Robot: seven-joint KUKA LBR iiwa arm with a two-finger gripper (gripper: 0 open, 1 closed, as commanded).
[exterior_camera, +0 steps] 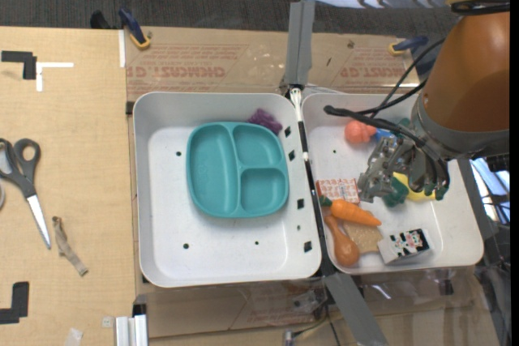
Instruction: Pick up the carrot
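Observation:
The carrot (355,212) is orange and lies on its side in the right bin (462,243), near that bin's left wall, with its thick end to the left. My gripper (378,184) hangs over the middle of the right bin, just above and to the right of the carrot. It does not touch the carrot. The orange-banded wrist (474,69) hides the bin's far right part.
Around the carrot lie a red-and-white packet (339,190), a brown drumstick (342,244), a bread slice (366,238) and a black-and-white card (403,245). An orange ball (360,131) sits further back, green and yellow toys (409,192) under the gripper. The left bin (162,247) holds a teal plate (239,170).

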